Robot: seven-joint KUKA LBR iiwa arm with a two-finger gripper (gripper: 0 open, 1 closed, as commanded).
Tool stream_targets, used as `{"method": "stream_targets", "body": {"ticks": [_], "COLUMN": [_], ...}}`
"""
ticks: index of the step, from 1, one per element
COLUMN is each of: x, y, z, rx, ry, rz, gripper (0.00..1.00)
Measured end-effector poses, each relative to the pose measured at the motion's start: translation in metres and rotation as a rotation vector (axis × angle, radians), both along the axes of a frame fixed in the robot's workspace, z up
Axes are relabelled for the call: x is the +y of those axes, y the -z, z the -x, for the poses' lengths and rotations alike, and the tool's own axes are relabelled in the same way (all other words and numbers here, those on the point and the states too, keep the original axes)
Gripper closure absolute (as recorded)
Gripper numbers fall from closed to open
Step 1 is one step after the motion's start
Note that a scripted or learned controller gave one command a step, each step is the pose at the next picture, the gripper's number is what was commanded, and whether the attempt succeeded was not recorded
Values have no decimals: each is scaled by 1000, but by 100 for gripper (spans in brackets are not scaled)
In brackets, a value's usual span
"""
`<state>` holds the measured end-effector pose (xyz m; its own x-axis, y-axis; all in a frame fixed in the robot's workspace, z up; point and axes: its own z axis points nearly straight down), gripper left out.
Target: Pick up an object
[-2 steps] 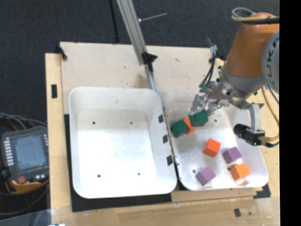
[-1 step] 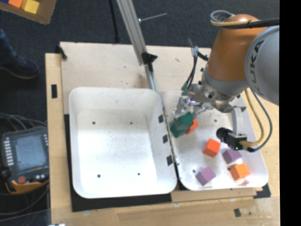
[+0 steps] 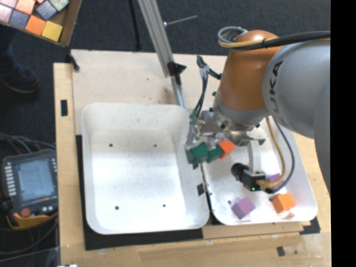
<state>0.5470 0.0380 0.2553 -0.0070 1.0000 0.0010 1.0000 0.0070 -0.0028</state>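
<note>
So the claw (image 3: 206, 142) sits dead centre of the frame, right over the ridge where the shallow white left bin (image 3: 92, 149) meets the shallow white right bin (image 3: 303, 174). A chunky dark green block (image 3: 199, 154) is jammed up right under it, touching or close to it, with a small bright orange piece (image 3: 227, 148) just beside it on the right. Honestly, I can't tell if the claw is clenched on the green block or released above it; the wrist hides too much.

What could go wrong, in my opinion:
- The green block looks like it's sitting at the shared wall of the bins. If the grip is only on an edge, a lift could let it twist out and tumble into either bin.
- The orange piece is so close that the claw might catch both, or nudge one and lose the other.
- Coming down any further here risks hitting the bin walls instead of the object.

There are easier targets too: a lilac foam cube (image 3: 243, 207) and an orange foam cube (image 3: 283, 203) sit near the bottom edge of the right bin, well apart from the claw.

Pose-wise, the big grey arm (image 3: 306, 88) sweeps in from the right side of the frame, the orange band (image 3: 247, 71) bulges at upper centre-right, and the wrist points pretty much straight down at the pale wooden tabletop (image 3: 111, 77).
</note>
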Motion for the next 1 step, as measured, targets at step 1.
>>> {"method": "stream_targets", "body": {"ticks": [1], "x": [49], "y": [1], "z": [5], "rx": [-2], "ry": [0], "rz": [0], "gripper": [100]}}
